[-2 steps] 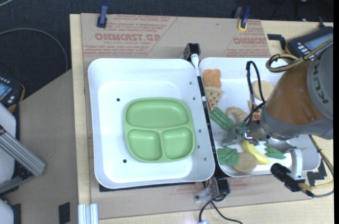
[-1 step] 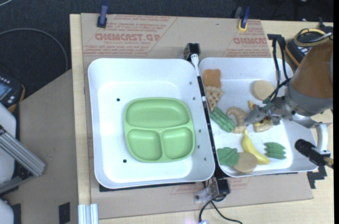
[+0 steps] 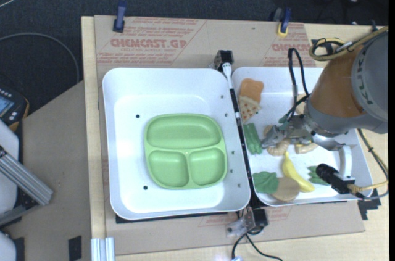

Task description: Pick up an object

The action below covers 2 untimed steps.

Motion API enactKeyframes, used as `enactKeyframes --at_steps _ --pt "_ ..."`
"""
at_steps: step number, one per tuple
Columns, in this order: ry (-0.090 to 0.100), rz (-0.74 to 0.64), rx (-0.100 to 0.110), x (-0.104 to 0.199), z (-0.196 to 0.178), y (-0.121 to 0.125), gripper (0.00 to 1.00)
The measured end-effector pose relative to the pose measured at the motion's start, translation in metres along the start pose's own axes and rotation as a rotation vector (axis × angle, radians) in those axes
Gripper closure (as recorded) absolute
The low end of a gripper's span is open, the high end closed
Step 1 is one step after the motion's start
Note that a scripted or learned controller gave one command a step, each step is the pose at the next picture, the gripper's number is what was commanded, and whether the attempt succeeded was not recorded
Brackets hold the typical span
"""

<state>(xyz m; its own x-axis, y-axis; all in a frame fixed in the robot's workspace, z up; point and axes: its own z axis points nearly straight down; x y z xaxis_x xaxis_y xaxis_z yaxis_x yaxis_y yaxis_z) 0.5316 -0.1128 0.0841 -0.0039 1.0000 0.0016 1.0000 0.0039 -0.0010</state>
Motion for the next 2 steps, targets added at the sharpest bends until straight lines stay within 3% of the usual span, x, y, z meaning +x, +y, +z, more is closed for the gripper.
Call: enactKeyframes --at_steps 1,2 --pt "-0.003 0.004 -0.004 -0.003 -0.012 0.0 1.0" --pt "0.003 -0.008 -0.007 0.129 -0.105 -0.038 1.0"
